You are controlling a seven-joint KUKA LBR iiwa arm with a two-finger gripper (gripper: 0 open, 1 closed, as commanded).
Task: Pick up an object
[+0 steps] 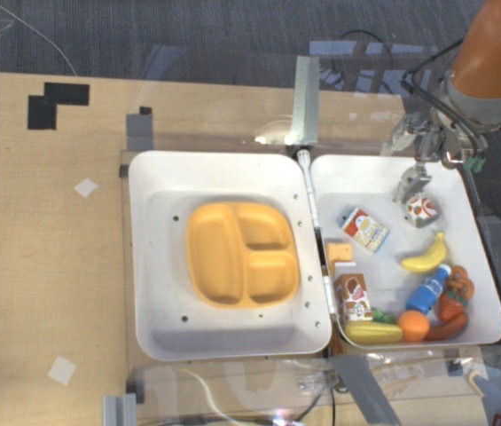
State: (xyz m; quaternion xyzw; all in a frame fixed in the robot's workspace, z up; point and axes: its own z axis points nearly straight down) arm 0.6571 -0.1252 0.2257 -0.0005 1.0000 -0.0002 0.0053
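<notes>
The arm [497, 47] reached in from the right and hung over the far right corner of the right bin [489, 264]. Its gripper [412, 183] pointed down just beside a small red-and-white carton [421, 209], which lay near the bin's far right wall. Nothing showed between the gripper's tips, and whether it was spread or pressed together could not be told at this slant.

The task's things all lay in the right bin. A second carton [364, 229] lay near the middle, and a banana [426, 256] lay toward the right wall. Along the near wall sat a brown box [352, 296], a yellow corn-like piece [373, 331], an orange [415, 325], a blue bottle [427, 289] and some red pieces [452, 307], crowded and in places touching. A small tan block [340, 252] lay by the dividing wall. The left bin [157, 264] held a yellow tray [241, 254].

Step in hand, as judged: the approach to a grasp, with the small red-and-white carton the likely target, since the gripper stood closest to it. Nothing had yet been lifted.

The next move would call for the gripper to centre over the carton, straddle its narrower side and close before rising. The wall nearby left little room on that side, and a tip landing on top could push the carton away.
</notes>
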